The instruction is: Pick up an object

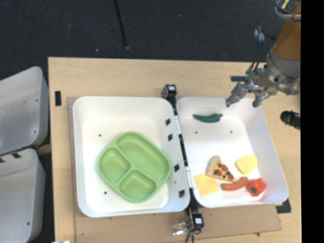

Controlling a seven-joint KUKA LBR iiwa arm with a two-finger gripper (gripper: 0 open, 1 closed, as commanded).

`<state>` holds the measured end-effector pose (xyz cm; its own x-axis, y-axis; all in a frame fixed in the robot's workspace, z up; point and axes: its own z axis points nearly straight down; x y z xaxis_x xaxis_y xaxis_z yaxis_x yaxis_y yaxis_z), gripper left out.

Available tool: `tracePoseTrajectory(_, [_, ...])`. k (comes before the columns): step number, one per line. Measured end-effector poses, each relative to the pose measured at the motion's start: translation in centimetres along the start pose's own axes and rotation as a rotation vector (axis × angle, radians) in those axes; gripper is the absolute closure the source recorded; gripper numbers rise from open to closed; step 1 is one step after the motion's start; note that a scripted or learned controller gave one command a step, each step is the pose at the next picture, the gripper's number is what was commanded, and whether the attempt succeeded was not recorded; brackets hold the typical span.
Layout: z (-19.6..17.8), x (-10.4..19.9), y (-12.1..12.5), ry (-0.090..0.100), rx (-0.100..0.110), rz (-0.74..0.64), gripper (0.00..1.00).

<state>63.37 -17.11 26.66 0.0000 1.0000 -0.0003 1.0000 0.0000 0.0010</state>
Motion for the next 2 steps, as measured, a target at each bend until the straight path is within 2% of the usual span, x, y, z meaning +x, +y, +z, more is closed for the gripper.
tracePoseTrajectory(1, [4.2,0.1,-0.3,-0.002,0.004,0.0,0.0])
tracePoseTrajectory(2, [10.5,-0.4,-0.4,-0.001,0.005,0.002,0.0])
